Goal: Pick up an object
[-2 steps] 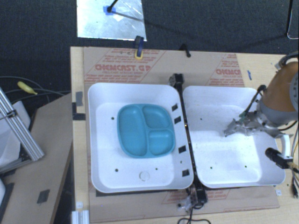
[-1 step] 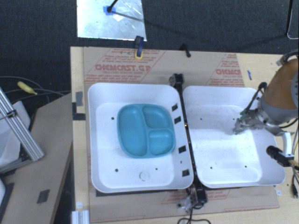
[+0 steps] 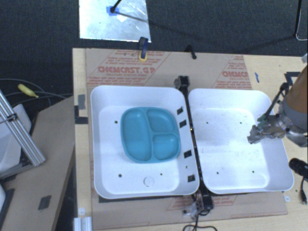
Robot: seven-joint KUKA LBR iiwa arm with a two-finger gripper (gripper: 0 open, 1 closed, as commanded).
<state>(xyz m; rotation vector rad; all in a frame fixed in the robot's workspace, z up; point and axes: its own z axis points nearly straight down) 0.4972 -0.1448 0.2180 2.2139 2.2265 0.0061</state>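
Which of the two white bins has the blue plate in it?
The left bin, farther from the arm, holds the blue divided plate. The right bin has the end effector over its right side.

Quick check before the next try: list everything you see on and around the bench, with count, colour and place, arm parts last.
Divided plate: 1, light blue, three compartments, lying flat in the middle of the left bin.
Small round disc: 1, white, on the left bin's floor near its front edge, apart from the plate.
Left bin: 1, white, shallow, on the bench.
Right bin: 1, white, shallow, beside the left bin.
Black clips: several, along the seam between the two bins.
Bench board: 1, brown with red print, under both bins.
Metal sheet: 1, silver, on the dark floor behind the bench.
Arm: 1, grey, at the right edge.
Gripper: 1, grey, over the right bin's right side, nothing seen between its fingers.
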